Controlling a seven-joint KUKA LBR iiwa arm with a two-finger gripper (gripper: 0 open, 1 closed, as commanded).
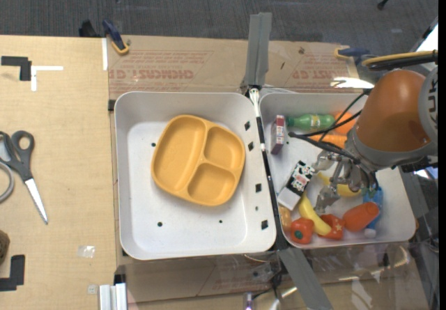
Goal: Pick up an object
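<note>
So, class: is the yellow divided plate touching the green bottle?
Apart. The camera view shows the yellow divided plate lying in the left bin, while the green bottle lies in the right bin, with the bin walls between them.

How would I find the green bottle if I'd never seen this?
Look at the right bin, where the toys are piled. Go to its far edge: the green bottle lies there on its side, just right of a small purple box. It's the only all-green thing there.

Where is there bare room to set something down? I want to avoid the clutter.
In the left bin, the white floor around the yellow divided plate, widest along its front and left walls. The right bin is crowded: banana, tomato, green bottle and the claw.
</note>
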